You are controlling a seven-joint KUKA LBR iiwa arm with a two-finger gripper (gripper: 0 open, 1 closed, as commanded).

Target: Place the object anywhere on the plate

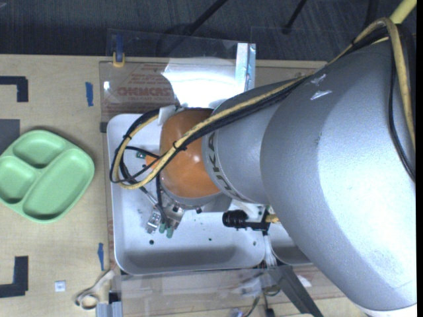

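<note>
Arm (pixel 317 164) over white bin (pixel 125 243), green plate (pixel 45 174) left (divided); gripper (pixel 162 224) grip unclear

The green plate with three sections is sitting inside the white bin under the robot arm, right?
Not quite. The green plate does have three sections, but it is not inside the white bin. The camera view shows it on the wooden bench, to the left of the bin. The robot arm reaches over the bin, not over the plate.
</note>
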